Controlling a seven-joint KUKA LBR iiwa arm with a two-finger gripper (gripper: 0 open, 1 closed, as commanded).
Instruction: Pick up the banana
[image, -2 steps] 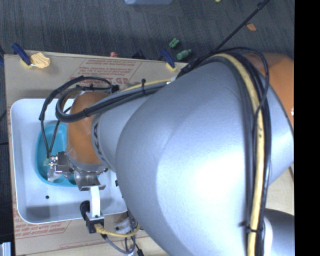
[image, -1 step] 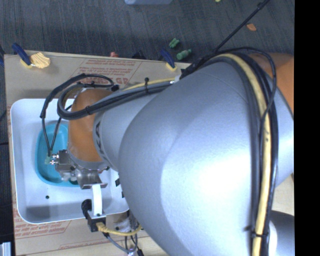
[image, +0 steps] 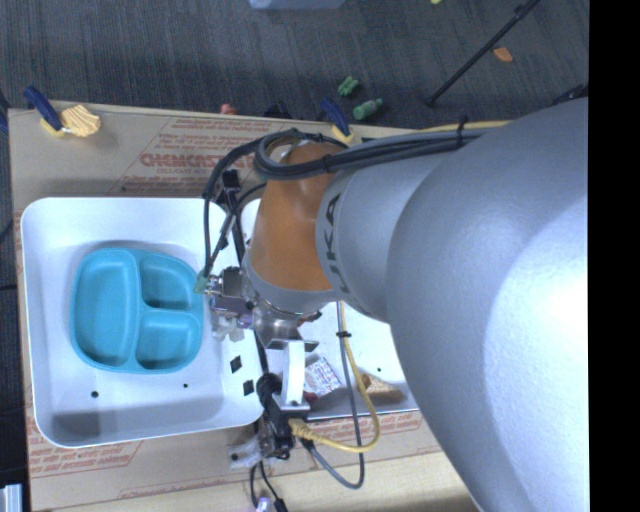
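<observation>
- The arm is the largest form. It enters from the right and covers nearly all of the right bin. Its orange band sits over that bin's left half.
- The bench carries both bins, and its printed brown surface is exposed along the far edge.
- The left bin lies open to us, and we see nothing yellow in it.
- A blue tray with three compartments lies at the middle of the left bin, and its compartments hold nothing we can see.
- The gripper hangs below the orange band, over the wall shared by the two bins and just beside the tray's right edge. We cannot tell whether it is spread or pressed together.
- A small white-and-red packet lies near the right bin's lower edge.
- A tan sliver beside the packet runs along that same edge. Too little is exposed to name it.
- The banana we cannot place. We judge it hidden beneath the arm in the right bin, to the right of the gripper, so its long axis remains unknown. The coming move depends on that bearing, which the arm's own bulk conceals.
</observation>
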